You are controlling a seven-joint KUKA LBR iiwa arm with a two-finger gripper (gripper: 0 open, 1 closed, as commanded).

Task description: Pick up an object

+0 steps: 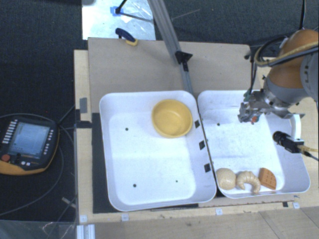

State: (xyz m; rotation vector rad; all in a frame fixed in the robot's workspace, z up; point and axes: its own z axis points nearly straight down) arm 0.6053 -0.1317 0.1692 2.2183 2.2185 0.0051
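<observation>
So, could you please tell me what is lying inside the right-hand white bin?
Three food items line the right bin's near edge: a round bun, a croissant and a waffle piece. The gripper and arm cover part of its far right floor.

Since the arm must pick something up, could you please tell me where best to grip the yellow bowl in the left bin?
Grip the yellow bowl by its rim, coming straight down with one finger inside and one outside. It sits upright and open, too wide to span. The left side of the rim is probably safest, since the right side lies close to the left bin wall.
</observation>
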